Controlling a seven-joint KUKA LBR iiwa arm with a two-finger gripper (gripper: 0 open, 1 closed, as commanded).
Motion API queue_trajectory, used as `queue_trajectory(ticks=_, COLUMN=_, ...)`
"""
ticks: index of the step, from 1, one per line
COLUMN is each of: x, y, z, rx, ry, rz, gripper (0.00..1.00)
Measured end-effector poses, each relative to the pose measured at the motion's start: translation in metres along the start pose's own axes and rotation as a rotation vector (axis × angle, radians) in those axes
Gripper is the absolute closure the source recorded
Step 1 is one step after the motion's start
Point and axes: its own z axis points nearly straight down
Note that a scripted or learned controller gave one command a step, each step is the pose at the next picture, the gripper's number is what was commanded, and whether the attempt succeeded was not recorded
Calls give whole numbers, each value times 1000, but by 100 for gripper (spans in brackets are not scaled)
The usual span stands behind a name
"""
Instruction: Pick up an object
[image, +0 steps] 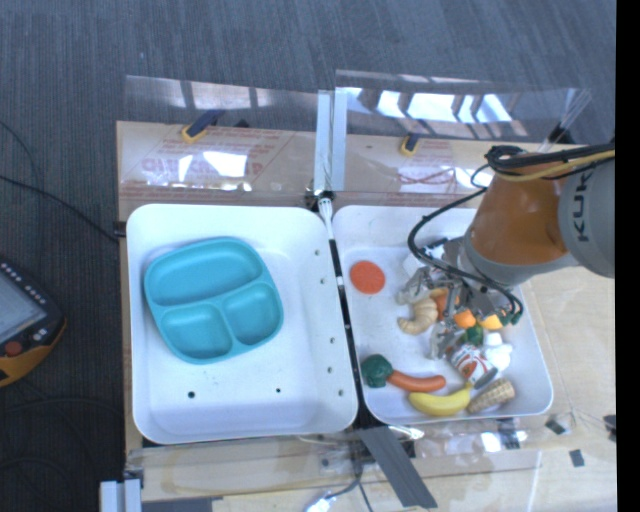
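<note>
Apparently the reach-and-close step is in hand: the pincer (447, 305) is lowered into the right bin (390, 390), right among the clutter of toy food. Whether it is wide or narrow cannot be told, as it is hidden under the wrist and cables.

Touching or just beside it a tan peanut-like piece (420, 315) and small orange and green bits (470, 320) are seen. Nearer the camera from it a carrot (415, 381), a banana (440, 402), a cone (492, 395) and a green broccoli piece (376, 370) are laid. An orange disc (367, 277) sits to its left, apart.

One item must be isolated next; crowding is judged the main risk. Far to its left, a blue divided plate (212, 297) is held in the left bin (180, 400).
</note>
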Motion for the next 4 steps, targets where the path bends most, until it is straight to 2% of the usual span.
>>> queue_trajectory(ticks=1, x=-2, y=-1, z=-12, rx=5, ry=-4, rz=0, gripper=100)
queue_trajectory(ticks=2, x=-61, y=43, z=-146, rx=-8, ry=8, rz=-25, gripper=100)
queue_trajectory(ticks=3, x=2, y=103, z=-123, rx=-7, ry=13, rz=288, gripper=100)
queue_trajectory(ticks=4, x=-28, y=81, z=-182, rx=-6, ry=10, rz=135, gripper=100)
